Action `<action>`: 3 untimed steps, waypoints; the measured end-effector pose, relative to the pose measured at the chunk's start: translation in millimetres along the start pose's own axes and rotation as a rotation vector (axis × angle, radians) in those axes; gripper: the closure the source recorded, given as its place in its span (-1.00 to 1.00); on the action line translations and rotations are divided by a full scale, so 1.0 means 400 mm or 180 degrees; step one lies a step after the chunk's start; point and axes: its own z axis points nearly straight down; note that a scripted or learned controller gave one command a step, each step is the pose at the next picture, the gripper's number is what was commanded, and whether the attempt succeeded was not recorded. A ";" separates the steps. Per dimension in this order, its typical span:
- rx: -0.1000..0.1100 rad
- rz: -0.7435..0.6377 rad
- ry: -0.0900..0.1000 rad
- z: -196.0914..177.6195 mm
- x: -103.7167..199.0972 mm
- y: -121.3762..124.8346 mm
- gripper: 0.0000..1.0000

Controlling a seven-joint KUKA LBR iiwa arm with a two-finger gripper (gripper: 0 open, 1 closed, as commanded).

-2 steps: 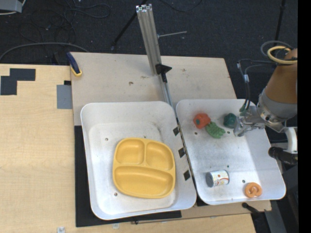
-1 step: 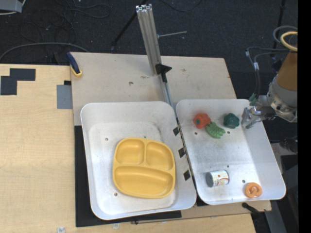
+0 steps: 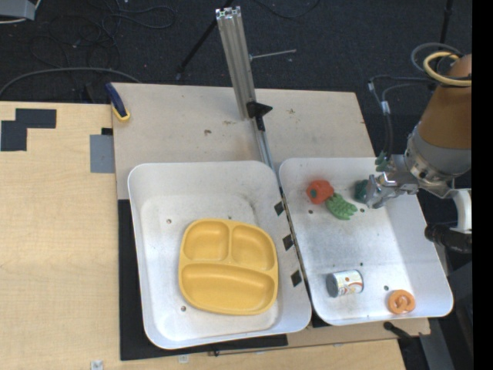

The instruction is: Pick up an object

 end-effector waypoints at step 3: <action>0.0010 0.0001 -0.0002 0.038 0.374 -0.048 1.00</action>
